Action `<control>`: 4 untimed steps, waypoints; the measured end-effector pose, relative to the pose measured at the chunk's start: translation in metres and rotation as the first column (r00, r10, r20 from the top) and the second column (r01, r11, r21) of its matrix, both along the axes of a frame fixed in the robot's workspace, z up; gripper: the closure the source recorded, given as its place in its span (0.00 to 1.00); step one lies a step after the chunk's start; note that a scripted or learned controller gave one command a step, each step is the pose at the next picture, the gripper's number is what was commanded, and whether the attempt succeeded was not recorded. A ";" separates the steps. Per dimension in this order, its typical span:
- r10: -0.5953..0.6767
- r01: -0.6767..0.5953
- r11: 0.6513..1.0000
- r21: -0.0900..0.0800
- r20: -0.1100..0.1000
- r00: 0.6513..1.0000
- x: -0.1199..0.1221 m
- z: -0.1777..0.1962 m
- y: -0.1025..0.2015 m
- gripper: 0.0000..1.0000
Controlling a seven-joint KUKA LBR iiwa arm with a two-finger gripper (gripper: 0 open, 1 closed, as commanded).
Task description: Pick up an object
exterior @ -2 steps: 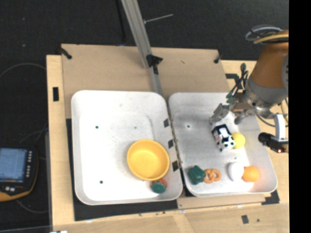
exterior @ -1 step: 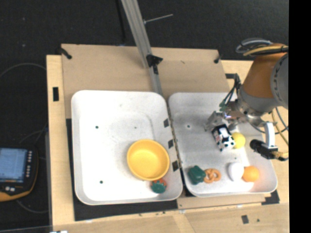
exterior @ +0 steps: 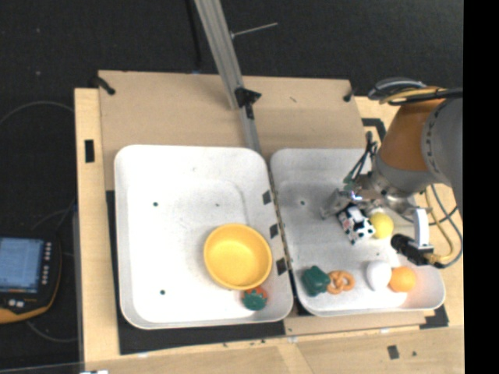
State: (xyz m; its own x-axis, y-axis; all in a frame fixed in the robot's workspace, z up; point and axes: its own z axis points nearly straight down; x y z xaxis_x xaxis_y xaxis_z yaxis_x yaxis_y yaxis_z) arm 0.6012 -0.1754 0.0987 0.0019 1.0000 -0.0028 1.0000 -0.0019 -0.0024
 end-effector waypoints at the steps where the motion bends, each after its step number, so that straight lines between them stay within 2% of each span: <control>1: -0.004 0.004 1.000 0.001 0.007 1.000 0.002 0.014 -0.001 1.00; 3: 0.004 -0.004 1.000 0.001 0.010 1.000 0.001 0.120 0.003 1.00; 4: 0.009 -0.009 1.000 0.004 0.007 1.000 0.006 0.134 0.054 1.00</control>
